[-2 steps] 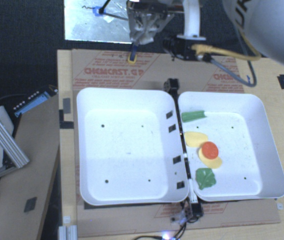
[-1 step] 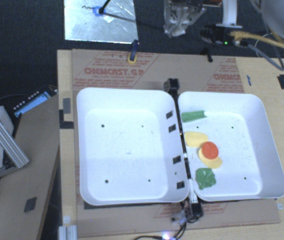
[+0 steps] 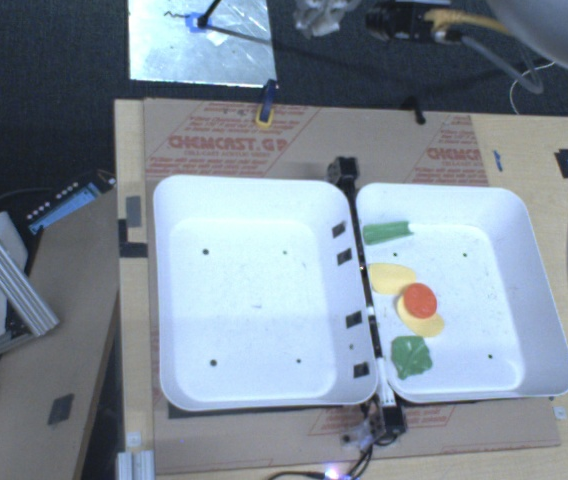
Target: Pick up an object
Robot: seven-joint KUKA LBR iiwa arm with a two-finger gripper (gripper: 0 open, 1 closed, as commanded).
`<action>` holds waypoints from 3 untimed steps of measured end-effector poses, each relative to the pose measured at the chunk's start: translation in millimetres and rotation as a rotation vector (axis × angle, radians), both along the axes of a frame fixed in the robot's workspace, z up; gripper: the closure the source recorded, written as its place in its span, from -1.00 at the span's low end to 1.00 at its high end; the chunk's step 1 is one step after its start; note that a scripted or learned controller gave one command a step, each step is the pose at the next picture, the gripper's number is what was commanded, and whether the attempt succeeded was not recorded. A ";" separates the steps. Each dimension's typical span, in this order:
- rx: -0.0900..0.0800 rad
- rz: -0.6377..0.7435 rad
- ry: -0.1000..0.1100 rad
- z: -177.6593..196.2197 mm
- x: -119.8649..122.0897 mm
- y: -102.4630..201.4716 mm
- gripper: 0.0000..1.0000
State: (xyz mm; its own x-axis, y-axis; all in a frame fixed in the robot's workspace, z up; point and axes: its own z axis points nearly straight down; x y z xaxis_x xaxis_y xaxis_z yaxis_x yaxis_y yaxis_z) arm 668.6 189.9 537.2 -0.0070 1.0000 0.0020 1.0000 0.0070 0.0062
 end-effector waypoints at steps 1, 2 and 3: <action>0.001 0.001 0.006 -1.4 -46.6 32.2 1.00; 0.001 0.003 0.006 -0.6 -134.7 46.2 1.00; -0.003 -0.013 0.003 -2.7 -72.8 -15.5 1.00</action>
State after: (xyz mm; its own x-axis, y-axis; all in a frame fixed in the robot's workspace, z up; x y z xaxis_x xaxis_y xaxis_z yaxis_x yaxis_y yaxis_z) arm 595.8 174.5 534.5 0.0057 1.0000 -0.0013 1.0000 -0.0057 0.0029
